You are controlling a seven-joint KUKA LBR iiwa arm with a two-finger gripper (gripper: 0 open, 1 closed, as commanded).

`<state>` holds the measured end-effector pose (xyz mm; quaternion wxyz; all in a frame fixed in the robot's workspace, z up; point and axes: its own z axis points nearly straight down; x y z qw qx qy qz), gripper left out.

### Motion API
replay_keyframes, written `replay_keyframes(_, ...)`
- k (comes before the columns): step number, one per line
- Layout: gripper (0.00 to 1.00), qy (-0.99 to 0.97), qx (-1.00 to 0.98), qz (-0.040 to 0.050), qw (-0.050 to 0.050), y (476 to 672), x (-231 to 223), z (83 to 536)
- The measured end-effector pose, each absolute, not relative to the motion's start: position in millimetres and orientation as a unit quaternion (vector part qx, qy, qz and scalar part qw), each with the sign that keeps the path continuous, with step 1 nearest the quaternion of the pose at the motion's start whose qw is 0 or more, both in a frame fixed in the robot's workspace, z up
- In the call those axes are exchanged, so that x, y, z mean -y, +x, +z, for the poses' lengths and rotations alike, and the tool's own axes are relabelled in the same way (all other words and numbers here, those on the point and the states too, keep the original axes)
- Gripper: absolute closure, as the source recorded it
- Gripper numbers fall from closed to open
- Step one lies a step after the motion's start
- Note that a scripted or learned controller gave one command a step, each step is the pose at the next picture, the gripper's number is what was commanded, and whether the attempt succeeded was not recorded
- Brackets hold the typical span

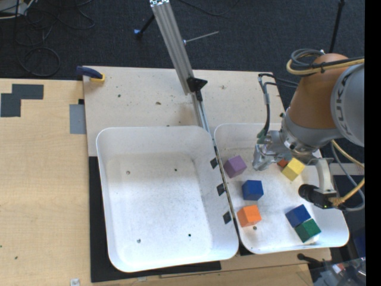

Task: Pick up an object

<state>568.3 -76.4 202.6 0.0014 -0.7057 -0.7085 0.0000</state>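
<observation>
The right bin (333, 234) holds several blocks: a purple one (234, 165), a blue one (252, 189), an orange one (249, 215), a yellow one (292, 169), and a blue block (297, 214) touching a green block (308, 229). A small red piece (282, 162) peeks out beside the yellow block. My gripper (261, 161) hangs over the bin's upper middle, between the purple and yellow blocks and above the blue one. Nothing shows between its fingers.
The left bin (113, 159) lies beside the right one, with black clips (218, 188) along the shared wall. A slanted aluminium bar (175, 46) rises behind the bins. A blue and yellow clamp (90, 73) lies at the bench's back left.
</observation>
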Motion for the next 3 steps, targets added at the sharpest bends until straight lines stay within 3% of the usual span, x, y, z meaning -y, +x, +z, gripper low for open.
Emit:
replay_keyframes(1, 1.0, -0.706, 0.709, 0.0, 0.001, 575.6, 26, 212)
replay_keyframes(3, 1.0, -0.706, 0.708, 0.0005, 0.001, 613.3, -72, 220)
